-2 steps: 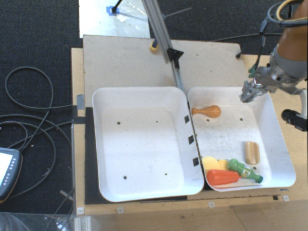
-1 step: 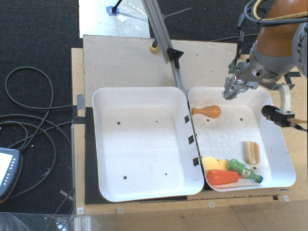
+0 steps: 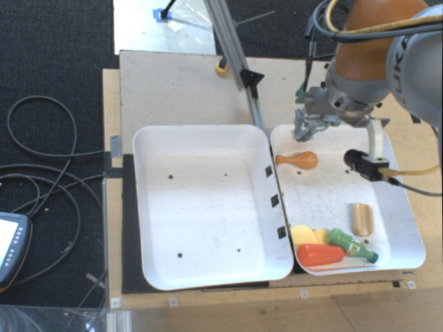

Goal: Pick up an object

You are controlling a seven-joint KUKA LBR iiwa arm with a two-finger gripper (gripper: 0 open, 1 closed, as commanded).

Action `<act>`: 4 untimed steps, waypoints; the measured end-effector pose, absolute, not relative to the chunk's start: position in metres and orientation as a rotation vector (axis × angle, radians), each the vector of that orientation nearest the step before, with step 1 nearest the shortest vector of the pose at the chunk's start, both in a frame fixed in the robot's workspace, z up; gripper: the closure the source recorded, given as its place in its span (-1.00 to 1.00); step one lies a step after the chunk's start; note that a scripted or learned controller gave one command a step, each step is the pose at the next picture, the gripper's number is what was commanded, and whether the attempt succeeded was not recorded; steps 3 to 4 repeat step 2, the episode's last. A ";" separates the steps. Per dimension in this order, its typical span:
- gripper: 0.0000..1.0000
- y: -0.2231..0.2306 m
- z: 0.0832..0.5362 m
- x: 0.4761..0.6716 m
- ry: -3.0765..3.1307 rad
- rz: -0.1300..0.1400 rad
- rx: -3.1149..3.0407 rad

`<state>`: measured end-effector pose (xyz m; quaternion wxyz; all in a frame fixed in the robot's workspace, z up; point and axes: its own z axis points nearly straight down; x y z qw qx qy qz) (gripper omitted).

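Two shallow white bins sit side by side on a pale wooden bench, seen from above at a slant. The right bin (image 3: 398, 206) is the landmark for everything here. Joined to its left wall is the left bin (image 3: 201, 206), whose floor shows a few small dark dots.

Just inside the right bin's far left corner lies an orange drumstick-shaped toy (image 3: 299, 160), its thin end pointing toward the left bin. The gripper (image 3: 304, 131) hangs just beyond that toy, at the bin's far rim, at the end of a grey arm (image 3: 408, 54) with a broad orange band. Nothing is visibly held by it; whether it is open or closed cannot be told from this angle. A small black device (image 3: 363, 163) on a white bracket hangs over the bin's far right part.

Along the bin's near wall sits a cluster: a yellow piece (image 3: 306, 235), a red-orange pepper-like toy (image 3: 320, 254) in front of it, and a green bottle (image 3: 353, 245) lying on its side, touching both. Its label is too small to read. Slightly farther in, near the right wall, lies a tan bread-roll-shaped toy (image 3: 362, 218).

No brand names or readable writing are visible anywhere.
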<state>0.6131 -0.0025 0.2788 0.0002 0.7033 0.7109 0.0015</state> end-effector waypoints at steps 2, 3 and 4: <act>1.00 0.092 0.253 0.646 2.231 0.005 2.210; 1.00 0.092 0.253 0.646 2.231 0.005 2.210; 1.00 0.092 0.253 0.646 2.231 0.005 2.210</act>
